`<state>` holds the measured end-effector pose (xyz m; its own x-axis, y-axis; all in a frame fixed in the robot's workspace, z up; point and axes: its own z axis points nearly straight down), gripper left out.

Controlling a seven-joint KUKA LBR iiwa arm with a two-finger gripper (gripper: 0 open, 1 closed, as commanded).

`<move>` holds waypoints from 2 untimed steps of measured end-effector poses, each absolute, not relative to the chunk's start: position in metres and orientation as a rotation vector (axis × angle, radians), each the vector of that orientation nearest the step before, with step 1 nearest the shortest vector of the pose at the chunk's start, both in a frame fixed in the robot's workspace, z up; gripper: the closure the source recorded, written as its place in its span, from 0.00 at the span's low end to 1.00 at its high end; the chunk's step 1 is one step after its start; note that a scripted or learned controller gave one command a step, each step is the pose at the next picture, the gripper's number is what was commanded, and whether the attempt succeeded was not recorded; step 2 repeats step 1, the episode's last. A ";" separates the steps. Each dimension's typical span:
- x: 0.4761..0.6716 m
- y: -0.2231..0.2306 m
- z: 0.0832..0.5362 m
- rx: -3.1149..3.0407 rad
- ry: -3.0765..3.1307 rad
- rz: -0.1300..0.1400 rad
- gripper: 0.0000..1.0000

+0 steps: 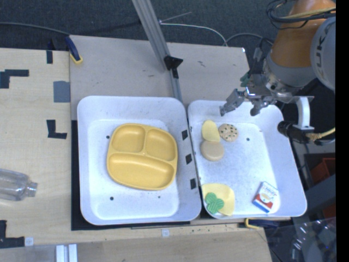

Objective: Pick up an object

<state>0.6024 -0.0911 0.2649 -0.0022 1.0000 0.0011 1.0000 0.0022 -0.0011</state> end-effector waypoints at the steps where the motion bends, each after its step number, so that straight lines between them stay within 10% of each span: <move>1: 0.531 -0.013 0.197 -2.205 -2.220 0.011 0.00; 2: 0.531 -0.013 0.197 -2.205 -2.220 0.011 0.00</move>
